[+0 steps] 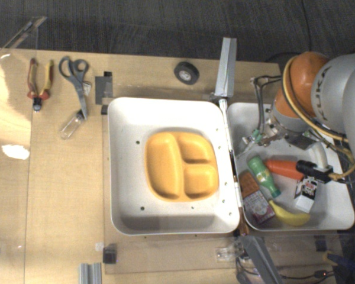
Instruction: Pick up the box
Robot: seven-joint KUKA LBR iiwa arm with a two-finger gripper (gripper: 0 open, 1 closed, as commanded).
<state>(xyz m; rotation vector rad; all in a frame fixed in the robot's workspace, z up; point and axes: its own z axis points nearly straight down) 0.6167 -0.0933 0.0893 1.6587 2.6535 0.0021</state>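
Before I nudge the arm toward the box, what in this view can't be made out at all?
- Gripper: in the camera view the arm covers the right bin's upper part, so the finger state cannot be told.
- Small white box: its print is too small to read.
- Dark packet: the green bottle and banana overlap it, hiding its outline.

Box (305, 195) seems hemmed by banana (289, 215) (touching).
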